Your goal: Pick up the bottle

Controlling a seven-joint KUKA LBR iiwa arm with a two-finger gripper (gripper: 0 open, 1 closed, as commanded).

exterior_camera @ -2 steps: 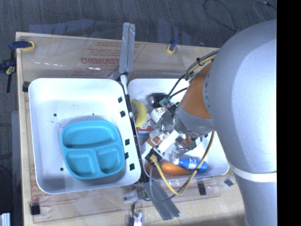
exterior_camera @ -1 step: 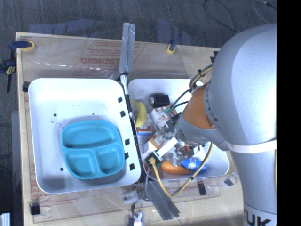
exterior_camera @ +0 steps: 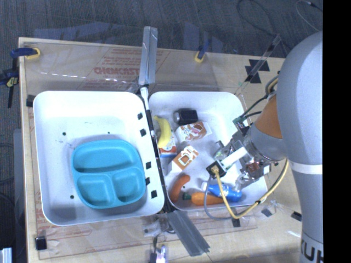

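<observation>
Tray (exterior_camera: 107, 171), blue and divided, sits in the left bin's (exterior_camera: 49, 119) near half, with open floor beyond. The right bin (exterior_camera: 219, 100) is crowded along its left wall. The blue bottle (exterior_camera: 231, 193) lies at its near-right edge, close under the gripper (exterior_camera: 247, 171); I cannot tell whether the gripper is open or closed.

Flat, cool overhead light on a soft, slightly grainy feed.

The two white bins are the brightest thing I get. The left bin (exterior_camera: 49, 119) is nearly washed out along its walls, and the blue tray (exterior_camera: 107, 171) throws only a faint grey shadow to its lower left. The clear sheet over the bench (exterior_camera: 109, 64) shows pale glare streaks. The floor at the top is dim. The arm (exterior_camera: 304, 92), close to the lens, reads smooth and blurred. In the right bin (exterior_camera: 219, 100) edges smear, and the bottle (exterior_camera: 233, 193) is a soft blue shape.
</observation>
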